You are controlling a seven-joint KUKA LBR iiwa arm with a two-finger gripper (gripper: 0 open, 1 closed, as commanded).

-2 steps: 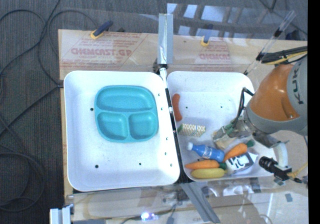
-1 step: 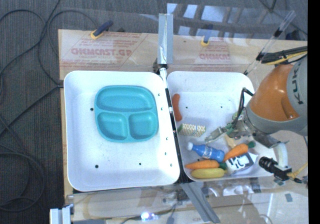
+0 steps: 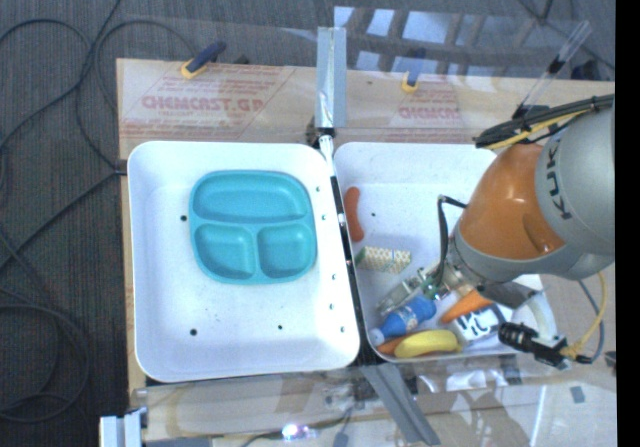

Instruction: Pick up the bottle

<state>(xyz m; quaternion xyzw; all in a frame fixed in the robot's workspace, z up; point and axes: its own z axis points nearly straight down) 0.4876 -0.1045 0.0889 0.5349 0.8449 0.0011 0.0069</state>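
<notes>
Grey and orange, the arm (image 3: 540, 200) bends in from the right over the right bin (image 3: 400, 170), its gripper (image 3: 428, 287) lowered just above the blue bottle (image 3: 408, 317) lying near the bin's front edge beside a banana (image 3: 427, 343). Whether the claw grips anything cannot be told.

Two white bins (image 3: 150, 265). Left bin: teal three-compartment plate (image 3: 254, 226). Right bin: blue bottle (image 3: 410, 316) with red cap; yellow banana (image 3: 427, 342); orange carrot (image 3: 466, 306); red-orange sausage (image 3: 352, 213); pale dotted corn cob (image 3: 386, 257). Arm (image 3: 545, 205) grey, orange band. Bench (image 3: 220, 105) tan with faded red lettering.
</notes>
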